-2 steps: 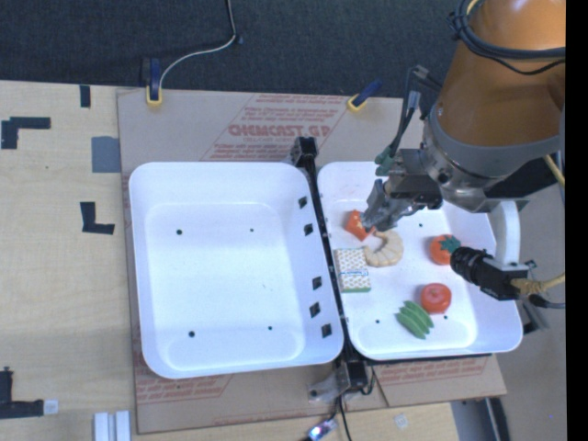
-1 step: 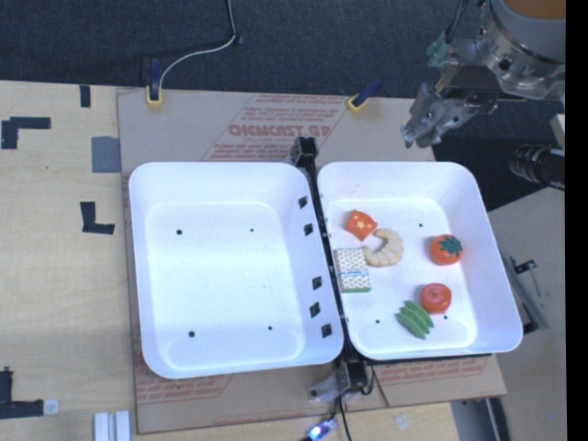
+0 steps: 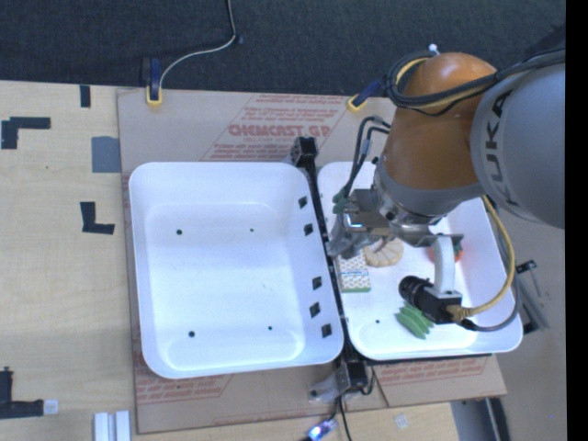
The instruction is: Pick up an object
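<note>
- Stage: judged early; no pick is confirmed. Every loose item that can be seen lies on a bin floor, and none is raised clear of it
- Arm [image 3: 432, 145]: reaches in from the right and hangs over the right bin [image 3: 487, 343], its bulk covering much of that bin's upper half
- Gripper [image 3: 352, 232]: low over the right bin's left side, close to the wall shared with the left bin [image 3: 220, 274]
- Jaws: the wrist body and shadow mask them from above; whether they are spread or clenched cannot be told, and nothing is seen between them. No hold is recorded
- Nearest candidate: a small patterned box [image 3: 355, 276], green and white, lying flat on the right bin's floor just below the gripper and beside the shared wall. Contact between gripper and box cannot be confirmed
- Second candidate: a tan round piece [image 3: 386, 255] just beside the box on its right, partly under the wrist
- Third candidate: a green piece [image 3: 413, 322] near the right bin's front rim, well apart from the gripper
- Left bin: holds no loose item that can be seen
- Bench [image 3: 55, 265]: carries both bins on a cardboard sheet
- Outstanding, as a judgement: a closure on one item, most likely the box given its nearness, and a lift clear of the floor; neither is evidenced here
</note>
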Motion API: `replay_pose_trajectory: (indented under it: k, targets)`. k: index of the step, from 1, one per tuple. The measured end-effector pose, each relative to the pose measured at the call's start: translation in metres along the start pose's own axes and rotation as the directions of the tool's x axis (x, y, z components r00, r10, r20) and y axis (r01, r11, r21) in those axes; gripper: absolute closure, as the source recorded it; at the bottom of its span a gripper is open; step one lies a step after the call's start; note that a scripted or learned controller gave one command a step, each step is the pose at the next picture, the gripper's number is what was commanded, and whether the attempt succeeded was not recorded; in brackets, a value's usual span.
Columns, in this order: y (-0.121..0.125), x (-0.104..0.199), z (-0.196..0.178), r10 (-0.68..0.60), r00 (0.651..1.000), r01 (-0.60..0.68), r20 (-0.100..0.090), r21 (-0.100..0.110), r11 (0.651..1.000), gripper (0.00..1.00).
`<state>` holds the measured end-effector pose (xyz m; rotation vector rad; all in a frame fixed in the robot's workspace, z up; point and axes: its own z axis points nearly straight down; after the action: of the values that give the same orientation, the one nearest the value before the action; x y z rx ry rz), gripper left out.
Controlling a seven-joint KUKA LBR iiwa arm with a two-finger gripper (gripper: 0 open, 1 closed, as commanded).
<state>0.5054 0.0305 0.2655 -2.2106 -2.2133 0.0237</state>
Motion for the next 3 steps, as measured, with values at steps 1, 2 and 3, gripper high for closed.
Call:
replay_pose_trajectory:
  k: [1,2,3]
  targets:
    - [0.01,0.056,-0.157,-0.008,1.0,0.008,-0.005,-0.036,0.999,1.0]
    - [-0.026,0.051,-0.052,0.001,1.0,-0.001,0.001,-0.007,1.0,1.0]
    - [-0.024,0.073,-0.121,-0.003,1.0,0.003,-0.003,-0.024,1.0,1.0]
